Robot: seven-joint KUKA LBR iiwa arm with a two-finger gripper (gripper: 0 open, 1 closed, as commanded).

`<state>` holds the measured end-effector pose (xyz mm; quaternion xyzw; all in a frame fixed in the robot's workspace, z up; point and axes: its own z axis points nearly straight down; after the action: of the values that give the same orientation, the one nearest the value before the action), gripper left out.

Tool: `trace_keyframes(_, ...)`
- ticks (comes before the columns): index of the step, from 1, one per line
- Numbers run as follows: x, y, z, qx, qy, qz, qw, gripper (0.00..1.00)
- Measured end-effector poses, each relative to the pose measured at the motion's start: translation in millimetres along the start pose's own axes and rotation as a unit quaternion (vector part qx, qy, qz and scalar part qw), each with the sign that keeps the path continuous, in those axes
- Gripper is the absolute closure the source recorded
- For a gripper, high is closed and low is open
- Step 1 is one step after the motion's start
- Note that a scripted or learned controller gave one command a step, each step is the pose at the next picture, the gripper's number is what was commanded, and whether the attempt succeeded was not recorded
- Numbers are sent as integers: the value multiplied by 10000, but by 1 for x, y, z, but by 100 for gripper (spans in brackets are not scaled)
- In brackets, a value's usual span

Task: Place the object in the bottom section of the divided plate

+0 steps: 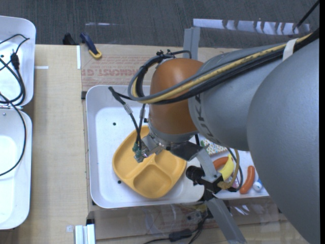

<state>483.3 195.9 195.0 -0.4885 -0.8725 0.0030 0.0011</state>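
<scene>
A yellow divided plate (147, 182) lies tilted in the lower middle of the white bin (94, 136). Its largest section faces the bin's front edge, and its smaller sections run under the arm. The grey arm with its orange band covers the bin's right half. My gripper (145, 151) hangs below the band, right over the plate's upper sections. Its tip is dark and tangled with cables. I see nothing clearly held in it. Small toy foods lie at the bin's right end: a red sausage (247, 180), a yellow banana (229, 170) and an orange piece (220, 162), partly hidden by the arm.
Another white bin (15, 197) sits at the left edge, with black cables (12, 75) above it. A small blue and yellow tool (90, 46) lies on the cardboard behind the bin. Bare white floor shows left of the plate.
</scene>
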Motion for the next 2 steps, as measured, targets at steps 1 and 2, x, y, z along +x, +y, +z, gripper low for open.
trace_keyframes(1,-62,44,30,-1,-1,908,9959,100)
trace_keyframes(2,-59,-43,65,6,12,72,10000,100)
